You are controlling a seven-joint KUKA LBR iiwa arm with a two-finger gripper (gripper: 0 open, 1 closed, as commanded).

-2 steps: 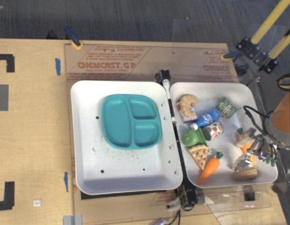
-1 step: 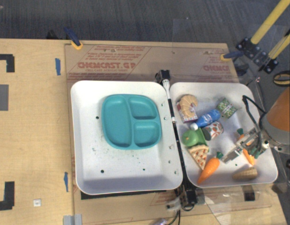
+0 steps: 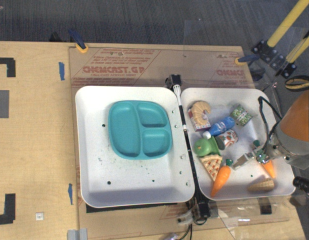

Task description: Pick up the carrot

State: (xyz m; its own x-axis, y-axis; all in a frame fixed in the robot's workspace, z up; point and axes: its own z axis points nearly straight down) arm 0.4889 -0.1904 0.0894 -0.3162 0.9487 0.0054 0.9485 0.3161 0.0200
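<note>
The gripper [image 3: 261,157] hangs low over the right bin [image 3: 254,95], near its right wall; whether it is open or closed cannot be told from above. A small orange piece [image 3: 269,169] lies just beside it. The carrot [image 3: 220,179] rests on a slant near the bin's front edge, touching a pizza slice [image 3: 210,164], apart from the gripper. In the left bin [image 3: 89,149] sits a teal divided plate [image 3: 140,129].

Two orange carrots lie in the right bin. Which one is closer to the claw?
The smaller orange toy carrot near the right white bin's right wall, just beside the claw. The bigger orange carrot lies farther left, by the pizza slice.
</note>
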